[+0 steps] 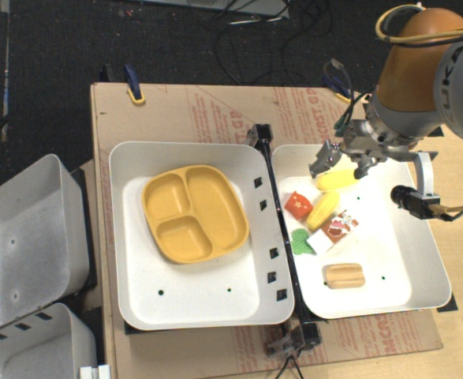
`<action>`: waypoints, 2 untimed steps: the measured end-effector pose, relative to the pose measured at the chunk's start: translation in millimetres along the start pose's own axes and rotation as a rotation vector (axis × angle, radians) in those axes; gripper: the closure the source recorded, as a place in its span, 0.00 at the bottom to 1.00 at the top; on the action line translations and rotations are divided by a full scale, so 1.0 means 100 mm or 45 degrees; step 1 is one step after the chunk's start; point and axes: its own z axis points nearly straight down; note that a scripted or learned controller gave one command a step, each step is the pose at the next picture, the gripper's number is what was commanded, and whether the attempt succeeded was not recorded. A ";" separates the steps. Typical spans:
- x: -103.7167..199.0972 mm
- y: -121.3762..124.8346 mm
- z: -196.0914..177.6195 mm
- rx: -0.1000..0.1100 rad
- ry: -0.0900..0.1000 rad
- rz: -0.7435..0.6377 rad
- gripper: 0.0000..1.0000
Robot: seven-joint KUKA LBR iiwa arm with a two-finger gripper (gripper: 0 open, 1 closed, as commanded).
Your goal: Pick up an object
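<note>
Yellow banana (335,179) in right bin (420,279), directly under jaws (344,164); jaws spread, holding nothing; best lowered straddling its width, clear of red block (298,205) nearby.

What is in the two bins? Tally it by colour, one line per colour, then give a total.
Yellow: 3, the divided plate in the left bin, plus two yellow pieces in the right bin
Red: 1, red piece
Green: 1, green piece
Red and white: 1, packet
Tan: 1, tan block
Total: 7
</note>
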 end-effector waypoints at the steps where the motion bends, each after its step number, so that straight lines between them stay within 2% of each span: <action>1: -0.03 0.00 0.63 0.001 0.000 0.002 0.00; 2: -0.08 -0.09 1.16 0.003 0.001 0.003 0.00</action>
